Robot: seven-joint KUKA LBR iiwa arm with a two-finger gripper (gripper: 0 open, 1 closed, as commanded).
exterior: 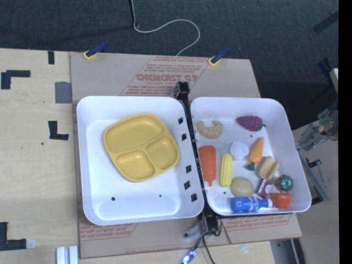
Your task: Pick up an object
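Toys packed in right bin (276,105), most crowded toward near corner; croissant (210,128) and grapes (250,122) lying apart, likely easiest picks. Yellow plate (142,146) alone in left bin (88,164). Tool state: cannot tell.

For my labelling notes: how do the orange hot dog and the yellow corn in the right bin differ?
The hot dog is orange and smooth; the corn is yellow. The hot dog is longer than the corn and lies nearer the divider. Both lie side by side, lengthwise, in the right bin.
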